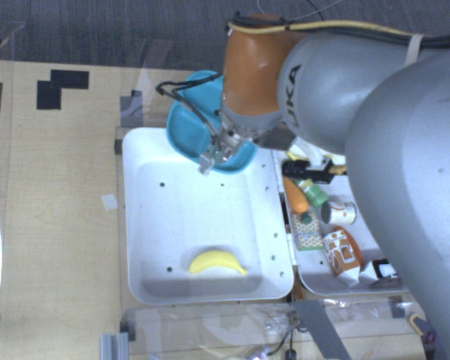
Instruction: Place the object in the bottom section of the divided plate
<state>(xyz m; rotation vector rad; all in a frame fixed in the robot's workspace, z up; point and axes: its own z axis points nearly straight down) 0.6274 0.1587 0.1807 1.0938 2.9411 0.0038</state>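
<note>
On the far left, the bench [52,201] shows pale wood grain with black block-shaped marks [62,86] near its far edge, and a bright glare streak runs along its left edge. Next comes the left bin [157,223], a shallow white tray whose floor is mostly bare; a yellow banana [217,262] lies near its near edge, curved side up, well apart from everything else. At the far edge of this bin, toward its far right corner, sits the blue divided plate [189,130], tilted against or over the rim; the arm covers much of it, so its dividers and sections cannot be made out, and which part is the bottom section cannot be told. The gripper [216,152] hangs over the near right part of the plate, its metal tips blurred and small; whether they are spread or closed cannot be told, and nothing can be seen between them. Above it rises the arm [345,96], with its orange band and grey shell, which hides most of the right bin [337,287]. In the strip of that bin left visible, along its left edge, lie a black-handled item [309,172], an orange carrot-like piece [294,195], a green object [315,195], a small white can [339,213], a patterned card [307,233] and an orange-and-white packet [343,252], crowded and touching one another; the bin's right side is cut off by the arm.
</note>
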